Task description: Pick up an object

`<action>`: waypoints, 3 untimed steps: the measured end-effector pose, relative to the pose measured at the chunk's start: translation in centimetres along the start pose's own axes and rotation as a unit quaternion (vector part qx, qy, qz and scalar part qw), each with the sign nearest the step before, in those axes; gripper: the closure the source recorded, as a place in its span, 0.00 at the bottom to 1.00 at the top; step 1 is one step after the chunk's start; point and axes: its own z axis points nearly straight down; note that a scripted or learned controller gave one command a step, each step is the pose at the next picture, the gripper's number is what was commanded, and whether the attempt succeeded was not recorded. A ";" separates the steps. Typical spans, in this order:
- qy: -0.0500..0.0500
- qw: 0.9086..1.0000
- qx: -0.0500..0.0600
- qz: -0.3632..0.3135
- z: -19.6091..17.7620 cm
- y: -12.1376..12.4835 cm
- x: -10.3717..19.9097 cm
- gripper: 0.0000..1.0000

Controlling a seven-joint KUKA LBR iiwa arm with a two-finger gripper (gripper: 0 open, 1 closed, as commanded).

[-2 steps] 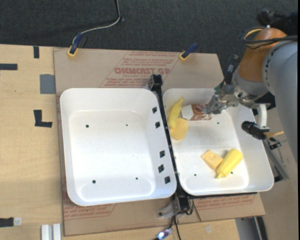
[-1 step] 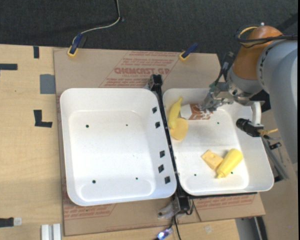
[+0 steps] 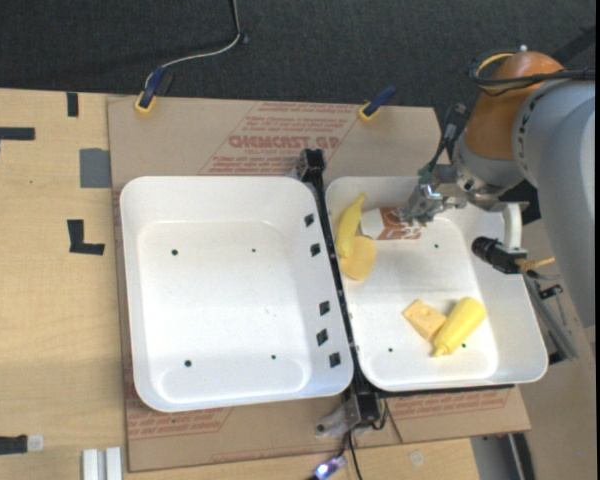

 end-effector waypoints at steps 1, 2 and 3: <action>0.000 1.000 0.000 0.001 0.1 0.1 -0.3 1.00; 0.000 1.000 -0.001 0.001 0.1 0.1 -0.3 1.00; 0.000 1.000 -0.001 0.001 0.1 0.1 -0.3 1.00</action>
